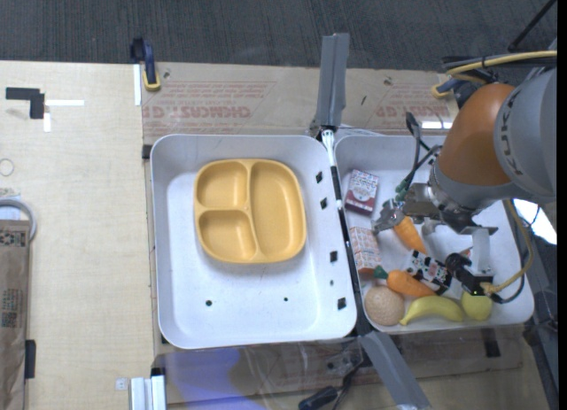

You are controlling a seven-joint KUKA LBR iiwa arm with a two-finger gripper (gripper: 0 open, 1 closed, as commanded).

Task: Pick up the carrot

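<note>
A grey arm with an orange band reaches in from the right over the right-hand white bin (523, 306), its tool (396, 216) lowered among the clutter near the bin's middle. An orange piece (408, 233) lies just beside and below the tool's dark tip; whether the fingers are spread or closed, or touching it, cannot be told from this angle. The carrot (409, 284), orange with a green stub at its left end, lies toward the near side of the same bin, apart from the tool. Around it sit a yellow banana (431, 311) along the near wall, a pale round bun (384, 305) at the near left corner, a red-and-white carton (361, 191) toward the far left, and a small printed packet (364, 246) beside the left wall. The left bin (177, 311) carries a yellow divided plate (251, 211) with three compartments, on the tabletop (71, 222).
</note>
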